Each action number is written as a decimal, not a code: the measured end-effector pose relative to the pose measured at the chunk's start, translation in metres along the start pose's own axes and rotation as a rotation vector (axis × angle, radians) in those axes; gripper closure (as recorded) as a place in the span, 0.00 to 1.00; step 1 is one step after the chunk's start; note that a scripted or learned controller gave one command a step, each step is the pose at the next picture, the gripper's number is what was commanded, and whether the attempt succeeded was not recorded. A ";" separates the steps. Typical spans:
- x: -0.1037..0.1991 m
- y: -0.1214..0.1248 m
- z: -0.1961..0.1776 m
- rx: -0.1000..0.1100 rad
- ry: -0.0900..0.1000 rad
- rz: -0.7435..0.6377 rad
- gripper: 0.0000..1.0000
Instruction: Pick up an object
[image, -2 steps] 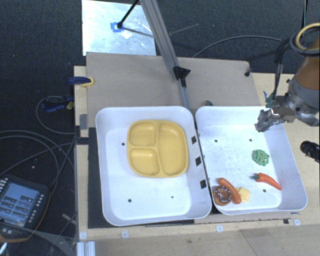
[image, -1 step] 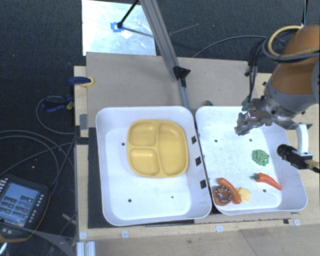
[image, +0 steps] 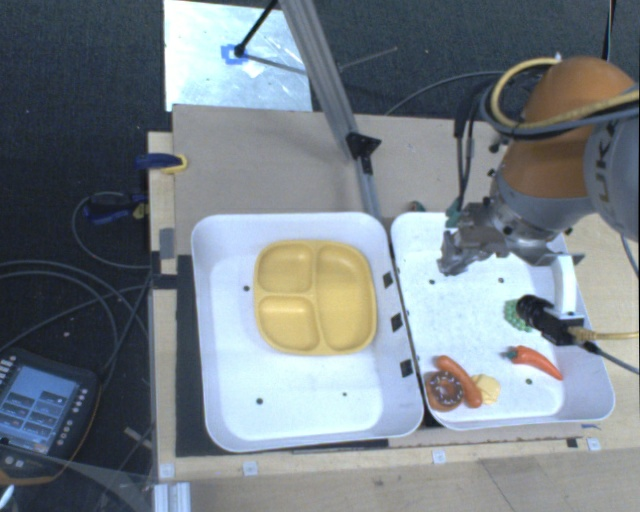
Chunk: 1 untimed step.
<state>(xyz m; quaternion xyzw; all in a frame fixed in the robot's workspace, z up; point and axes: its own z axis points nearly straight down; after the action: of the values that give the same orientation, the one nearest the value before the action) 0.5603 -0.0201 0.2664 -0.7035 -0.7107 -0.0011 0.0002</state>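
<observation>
Carrot (image: 535, 361) in rt bin (image: 600, 400) — long axis upper-left to lower-right; gripper (image: 455, 255) state — can't tell.

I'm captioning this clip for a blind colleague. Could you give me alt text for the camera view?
A grey and orange robot arm's gripper hovers over the right bin, with toy food along its near edge: a sausage, a doughnut and a carrot. The left bin holds a yellow divided plate.

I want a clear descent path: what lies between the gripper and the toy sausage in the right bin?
Nothing: in the camera view, bare white floor of the right bin separates the gripper from the toy sausage.
</observation>
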 end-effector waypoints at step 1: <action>0.055 0.007 0.005 0.000 0.000 -0.001 1.00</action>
<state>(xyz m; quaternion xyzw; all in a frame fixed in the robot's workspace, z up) 0.5672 0.0351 0.2616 -0.7031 -0.7111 -0.0014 0.0002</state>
